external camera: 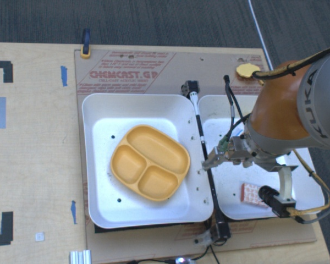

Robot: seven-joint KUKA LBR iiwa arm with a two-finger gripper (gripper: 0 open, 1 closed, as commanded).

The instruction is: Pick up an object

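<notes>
The grey arm point(297, 109) with its orange band fills the right of the frame, highest above the bench, hanging over the right bin point(231, 188). The left bin point(89, 147) sits in the centre, its right wall just beside the right bin's left wall. A yellow plate point(149, 163) with three compartments lies flat in the middle of the left bin. The gripper point(239, 155) hangs below the wrist over the left half of the right bin; whether it is apart or together cannot be told, and nothing is seen held in it. A small red-and-white packet point(251, 193) lies on the right bin's floor, lower right of the gripper. A yellow disc point(247, 70) rests on the board at upper right.
</notes>
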